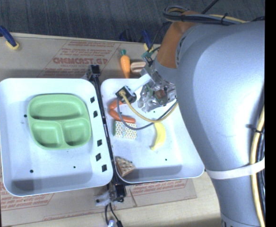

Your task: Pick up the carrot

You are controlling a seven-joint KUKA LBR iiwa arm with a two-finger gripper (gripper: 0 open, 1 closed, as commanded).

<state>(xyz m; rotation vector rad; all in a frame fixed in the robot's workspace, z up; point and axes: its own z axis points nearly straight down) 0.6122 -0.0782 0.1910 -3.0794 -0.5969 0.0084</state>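
The carrot [124, 64], orange with a green top, lies on the cardboard just beyond the back rim of the right bin [185, 150]. It is outside the bin. My gripper [151, 97] hangs over the back part of the right bin, a little to the right of the carrot and nearer the camera. Nothing shows between its fingertips, and the wrist hardware hides much of it.
In the right bin lie an orange-red sausage [120, 115], a patterned packet [125, 131], a banana [158, 136] and a bread wedge [124, 164]. A small beige object [137, 68] sits beside the carrot. The left bin [10, 141] holds a green divided plate [60, 119].
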